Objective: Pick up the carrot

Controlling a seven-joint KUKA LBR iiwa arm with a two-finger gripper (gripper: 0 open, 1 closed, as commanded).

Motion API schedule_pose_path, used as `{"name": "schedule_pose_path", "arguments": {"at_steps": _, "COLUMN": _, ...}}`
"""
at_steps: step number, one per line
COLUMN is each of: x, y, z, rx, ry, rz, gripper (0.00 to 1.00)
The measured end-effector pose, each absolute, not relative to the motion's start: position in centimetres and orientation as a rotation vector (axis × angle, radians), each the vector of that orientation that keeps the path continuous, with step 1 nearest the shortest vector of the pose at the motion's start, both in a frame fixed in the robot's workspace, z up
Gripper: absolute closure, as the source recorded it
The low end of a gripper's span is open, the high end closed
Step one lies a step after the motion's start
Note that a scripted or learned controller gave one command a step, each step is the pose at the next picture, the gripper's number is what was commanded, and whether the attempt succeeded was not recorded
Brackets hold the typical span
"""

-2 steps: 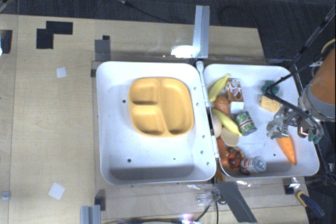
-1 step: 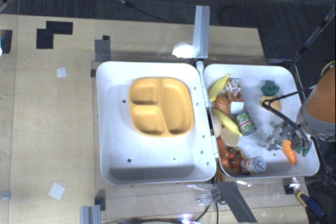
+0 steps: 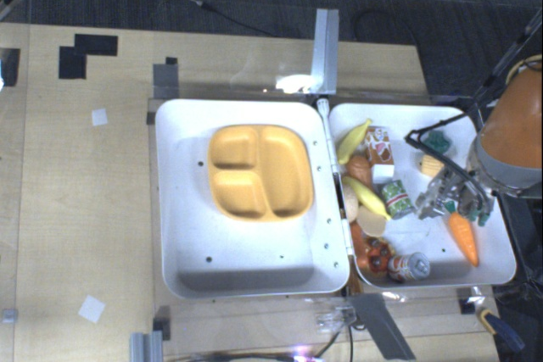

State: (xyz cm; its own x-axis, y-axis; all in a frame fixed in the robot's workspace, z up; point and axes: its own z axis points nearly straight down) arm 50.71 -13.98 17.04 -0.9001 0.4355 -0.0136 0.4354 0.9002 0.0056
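I see the smooth, tapered orange carrot (image 3: 463, 237) lying in the right bin (image 3: 501, 267), just beside the metal gripper (image 3: 441, 203); whether the gripper is open, I cannot tell.

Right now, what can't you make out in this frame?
- Tool: finger state, blurred small metal cluster just left of the carrot.
- Carrot contact: touching the tool or just beside it, can't tell.
- Arm: cut off by the right edge.
- Items under the bananas: overlapped, unclear.
- Can label: too small.
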Motion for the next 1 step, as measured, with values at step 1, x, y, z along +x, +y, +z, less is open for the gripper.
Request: {"name": "schedule_pose_path", "arguments": {"at_steps": 1, "x": 49.90, "y": -16.54, "z": 9.04, "rx": 0.395, "ry": 3.103, "rz": 0.001, "gripper": 1.00}}
